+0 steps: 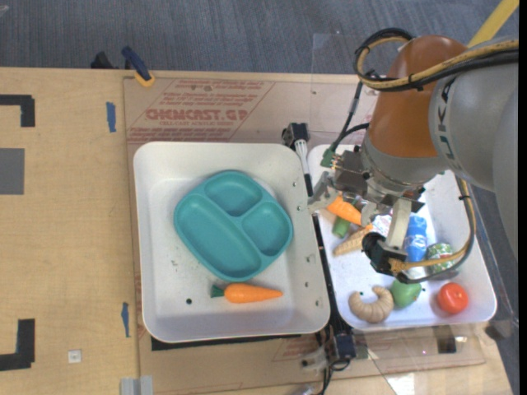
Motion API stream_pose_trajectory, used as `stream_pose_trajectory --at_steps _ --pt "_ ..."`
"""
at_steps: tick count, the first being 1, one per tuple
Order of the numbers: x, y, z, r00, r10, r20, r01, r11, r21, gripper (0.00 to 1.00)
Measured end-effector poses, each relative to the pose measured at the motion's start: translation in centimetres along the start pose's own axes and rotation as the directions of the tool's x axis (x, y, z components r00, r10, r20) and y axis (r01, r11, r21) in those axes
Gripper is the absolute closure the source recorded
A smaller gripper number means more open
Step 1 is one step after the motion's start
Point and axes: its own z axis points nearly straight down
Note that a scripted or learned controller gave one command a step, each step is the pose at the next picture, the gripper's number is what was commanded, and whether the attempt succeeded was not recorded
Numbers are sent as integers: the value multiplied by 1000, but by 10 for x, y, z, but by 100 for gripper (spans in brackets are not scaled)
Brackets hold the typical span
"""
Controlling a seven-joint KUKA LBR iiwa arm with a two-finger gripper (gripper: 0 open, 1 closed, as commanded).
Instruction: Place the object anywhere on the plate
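You'll find the gripper (pixel 339 192) low over the far-left corner of the right bin (pixel 486 290), with the arm's (pixel 412 97) orange band and grey wrist covering much of that bin from above. You cannot tell from here whether the gripper is wide, narrow or holding anything, because the wrist hides its tips. The nearest thing to it is a small orange piece (pixel 345 211), lying in the right bin just beside and below the gripper, close to the wall shared with the left bin (pixel 156 220). The plate (pixel 233 223), teal with three compartments, sits in the middle of the left bin, well apart from the gripper. A carrot (pixel 251 294) lies on the left bin's floor just beside the plate's near edge, not on it. Around the orange piece you have a tan cone (pixel 354 239) just below it, a croissant (pixel 372 304) nearer the front wall, a green fruit (pixel 406 293) beside that, a red tomato (pixel 451 297) in the front right corner, and a blue tube (pixel 418 237) partly under the wrist. Between the gripper and the plate stand the two bins' adjoining walls. The brown sheet (pixel 198 109) under the bins, lying on the worktop (pixel 58 220), carries red print in which you can read "CHEMCAST GP"; the smaller lines are too faint to read.
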Motion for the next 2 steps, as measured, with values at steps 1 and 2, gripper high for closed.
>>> stream_pose_trajectory --at_steps 1,2 --pt "0 0 0 1000 0 0 0 1000 0 0" --pt "0 0 0 1000 0 0 0 1000 0 0"
